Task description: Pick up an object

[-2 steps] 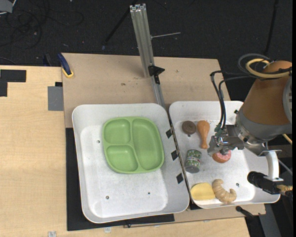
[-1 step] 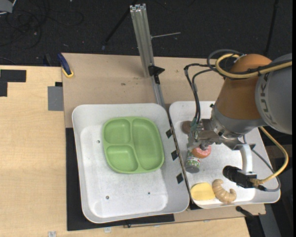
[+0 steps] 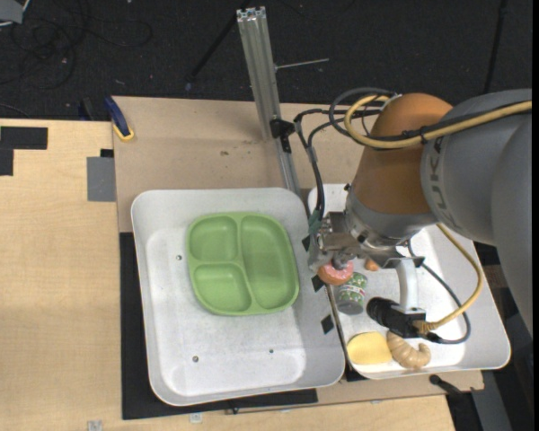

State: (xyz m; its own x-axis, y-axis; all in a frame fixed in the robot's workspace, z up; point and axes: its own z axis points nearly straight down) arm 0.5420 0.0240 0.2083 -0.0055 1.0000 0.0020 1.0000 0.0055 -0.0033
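A green three-compartment plastic tray took the left white bin's middle, leaving bare floor along its front edge, while small objects crowded the right bin's front-left corner.

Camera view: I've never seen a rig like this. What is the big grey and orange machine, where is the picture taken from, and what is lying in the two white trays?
The machine is a robot arm, reaching in from the right. One fixed camera looks down on the bench at a slant. The left bin holds a green divided plate. The arm hangs over the right bin, where small items lie: something pink, a greenish patterned piece, a yellow piece and a tan curved one. Its gripper sits low by the pink item; whether it holds anything is hidden from here.
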